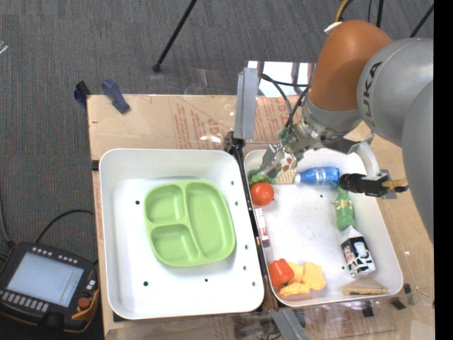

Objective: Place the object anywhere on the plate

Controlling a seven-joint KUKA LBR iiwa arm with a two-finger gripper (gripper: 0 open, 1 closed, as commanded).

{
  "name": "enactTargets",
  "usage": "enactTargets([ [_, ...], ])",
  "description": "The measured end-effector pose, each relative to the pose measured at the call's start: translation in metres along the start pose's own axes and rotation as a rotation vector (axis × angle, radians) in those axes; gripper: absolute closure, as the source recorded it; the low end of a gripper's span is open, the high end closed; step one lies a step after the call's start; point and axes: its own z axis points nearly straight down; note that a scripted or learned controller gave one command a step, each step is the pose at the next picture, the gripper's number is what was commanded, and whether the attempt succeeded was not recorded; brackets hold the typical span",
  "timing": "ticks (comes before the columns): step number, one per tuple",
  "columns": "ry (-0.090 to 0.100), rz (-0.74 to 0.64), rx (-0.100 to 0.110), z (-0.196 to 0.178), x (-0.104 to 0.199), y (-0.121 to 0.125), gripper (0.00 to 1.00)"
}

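The grey arm with the orange band is reaching in from the right, and its two-finger gripper (276, 163) is hanging low over the far left corner of the right-hand white bin (393, 241). Its jaws are closing around a small pale patterned object (286, 167), which is showing between them, just above the bin floor. A red tomato-like ball (262, 193) is lying just below the gripper, near the bin's left wall. Beside the gripper, a blue bottle (318, 176) is lying on its side, with a green bottle (344, 211) and a black-and-white patterned carton (357, 255) further toward the near right. A red pepper-shaped toy (280, 271) and yellow pieces (308, 278) are sitting at the near edge. The lime-green three-compartment plastic plate (190, 222) is resting flat in the middle of the left-hand white bin (120, 183), well apart from the gripper, on the brown tabletop (163, 119).
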Motion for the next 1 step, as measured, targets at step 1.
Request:
enactTargets([
  [1, -0.001, -0.321, -0.004, -0.0094, 0.067, -0.0114, 1.0],
])
